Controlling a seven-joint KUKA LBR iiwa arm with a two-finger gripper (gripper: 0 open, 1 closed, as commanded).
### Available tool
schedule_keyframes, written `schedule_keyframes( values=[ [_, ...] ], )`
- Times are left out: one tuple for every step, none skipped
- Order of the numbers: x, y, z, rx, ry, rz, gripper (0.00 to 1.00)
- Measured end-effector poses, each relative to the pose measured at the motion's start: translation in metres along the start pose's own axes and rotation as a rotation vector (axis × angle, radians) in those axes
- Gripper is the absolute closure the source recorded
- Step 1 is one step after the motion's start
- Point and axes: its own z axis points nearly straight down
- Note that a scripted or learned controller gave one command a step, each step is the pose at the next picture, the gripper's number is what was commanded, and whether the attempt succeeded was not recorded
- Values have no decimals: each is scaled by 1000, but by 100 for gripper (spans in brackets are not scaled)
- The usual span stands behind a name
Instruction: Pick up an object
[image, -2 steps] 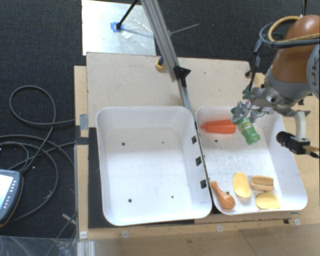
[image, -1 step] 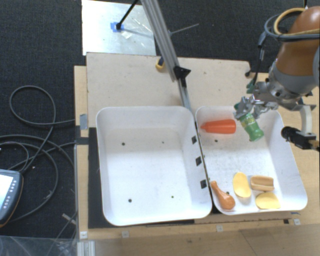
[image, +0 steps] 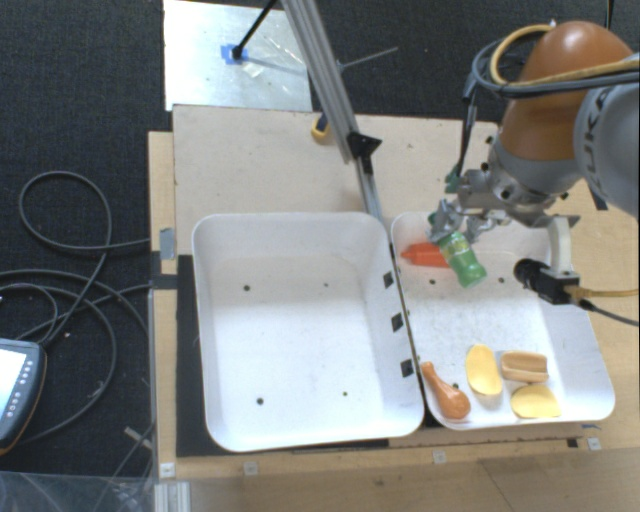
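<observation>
Drumstick toy (image: 446, 392) untouched; my end effector (image: 452, 228) pinches green bottle (image: 463, 257) near its top, which may swing loose

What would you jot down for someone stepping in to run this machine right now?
End effector: low over the right white bin's far end, at a green plastic bottle; grip unclear.
Orange-red carrot-shaped toy lies beside the bottle.
Near edge: orange drumstick-like toy, yellow banana-like piece, tan bread-like piece, yellow round piece.
Done: nothing visibly lifted.
Left: confirm a grasp, then lift.
</observation>
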Motion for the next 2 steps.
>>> schedule_keyframes(
  values=[
    [54,-7,21,1,0,0,100],
    [102,-14,19,0,1,0,100]
  ],
)
